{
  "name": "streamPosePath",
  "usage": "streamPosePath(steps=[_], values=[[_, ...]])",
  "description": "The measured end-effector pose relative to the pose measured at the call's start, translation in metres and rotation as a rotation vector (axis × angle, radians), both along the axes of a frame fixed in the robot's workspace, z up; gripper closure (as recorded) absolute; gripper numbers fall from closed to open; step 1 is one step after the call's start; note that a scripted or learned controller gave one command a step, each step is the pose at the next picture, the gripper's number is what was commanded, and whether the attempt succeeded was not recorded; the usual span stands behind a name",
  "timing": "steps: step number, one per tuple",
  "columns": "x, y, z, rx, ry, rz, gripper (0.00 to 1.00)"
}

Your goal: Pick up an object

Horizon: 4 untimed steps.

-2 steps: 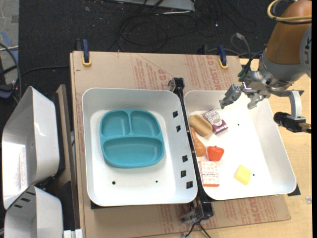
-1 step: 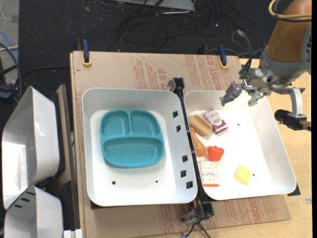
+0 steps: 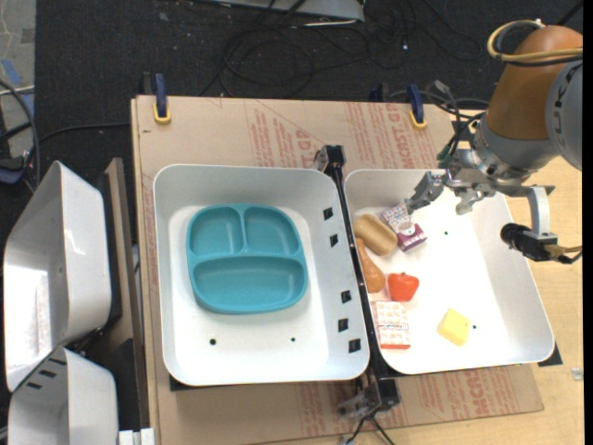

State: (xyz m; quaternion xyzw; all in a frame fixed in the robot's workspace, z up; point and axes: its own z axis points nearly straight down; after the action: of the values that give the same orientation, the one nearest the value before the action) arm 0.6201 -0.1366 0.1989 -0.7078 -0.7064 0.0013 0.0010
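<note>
The right bin (image 3: 500, 276) holds several small items. A purple and white packet (image 3: 405, 225) lies beside a tan bun (image 3: 375, 234), with an orange piece (image 3: 371, 272) below the bun. Further forward are a red pepper (image 3: 402, 286), a red and white packet (image 3: 392, 324) and a yellow block (image 3: 453, 326). My gripper (image 3: 443, 198) hangs over the bin's back part, just right of and above the purple packet. It is open, and nothing sits between its fingers.
The left bin (image 3: 176, 211) holds a teal divided plate (image 3: 246, 256). A black divider (image 3: 347, 258) runs between the two bins. White tubs (image 3: 51, 258) stand off the bench at the far left. Cables lie on the dark floor behind.
</note>
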Motion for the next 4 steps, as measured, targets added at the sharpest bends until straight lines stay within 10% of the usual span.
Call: streamPosePath(steps=[2, 3, 4], values=[[-0.003, 0.0, -0.107, 0.001, -0.003, 0.0, 0.0], [-0.001, 0.0, -0.092, 0.0, -0.01, 0.001, 1.0], [-0.007, 0.0, -0.032, -0.001, -0.008, 0.001, 1.0]])
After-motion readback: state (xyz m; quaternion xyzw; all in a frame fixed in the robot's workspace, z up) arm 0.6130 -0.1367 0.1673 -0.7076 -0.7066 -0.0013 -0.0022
